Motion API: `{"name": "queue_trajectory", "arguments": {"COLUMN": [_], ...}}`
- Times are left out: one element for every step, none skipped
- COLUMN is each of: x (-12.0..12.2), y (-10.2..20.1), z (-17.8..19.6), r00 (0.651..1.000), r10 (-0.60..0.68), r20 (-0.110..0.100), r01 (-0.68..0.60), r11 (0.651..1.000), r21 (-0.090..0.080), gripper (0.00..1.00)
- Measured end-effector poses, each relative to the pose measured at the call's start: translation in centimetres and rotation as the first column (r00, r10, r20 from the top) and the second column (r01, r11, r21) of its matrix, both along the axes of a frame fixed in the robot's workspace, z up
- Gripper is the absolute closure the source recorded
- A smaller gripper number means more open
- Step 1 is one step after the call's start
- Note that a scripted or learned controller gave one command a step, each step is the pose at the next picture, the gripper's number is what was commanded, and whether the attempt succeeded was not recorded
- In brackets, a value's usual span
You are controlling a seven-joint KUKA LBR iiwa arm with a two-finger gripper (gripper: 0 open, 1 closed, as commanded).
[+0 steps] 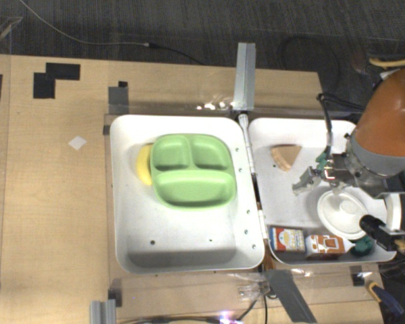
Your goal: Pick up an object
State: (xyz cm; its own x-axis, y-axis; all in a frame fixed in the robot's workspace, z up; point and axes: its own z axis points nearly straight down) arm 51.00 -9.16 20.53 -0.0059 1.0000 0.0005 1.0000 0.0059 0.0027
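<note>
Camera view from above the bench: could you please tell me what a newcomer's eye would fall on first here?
The bright green divided plate in the left bin stands out most, with a yellow object peeking from under its left edge. Next comes the arm's orange band at the right, above the right bin, where the pincer hangs near a tan wedge, a white cup and a small carton.

Yellow object (pixel 144 165) — mostly hidden under green plate (pixel 192 169).

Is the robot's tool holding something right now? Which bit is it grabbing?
Nothing is held. The tool hangs over bare floor of the right bin, between the tan wedge and white bowl.
</note>
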Motion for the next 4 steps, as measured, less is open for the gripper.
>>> {"name": "queue_trajectory", "arguments": {"x": [-1.4,4.1,7.4,11.7], "y": [4.5,6.2,-5.0,-0.9], "z": [5.4,-2.0,-9.6,-11.8], "r00": [0.948,0.869,0.907,0.869], "r10": [0.319,0.496,0.421,0.495], "r20": [0.003,0.001,0.001,0.005], "r01": [-0.319,-0.496,-0.421,-0.495], "r11": [0.948,0.869,0.907,0.869], "r21": [-0.003,-0.002,-0.004,-0.005], "gripper": [0.00,0.00,0.00,0.00]}}
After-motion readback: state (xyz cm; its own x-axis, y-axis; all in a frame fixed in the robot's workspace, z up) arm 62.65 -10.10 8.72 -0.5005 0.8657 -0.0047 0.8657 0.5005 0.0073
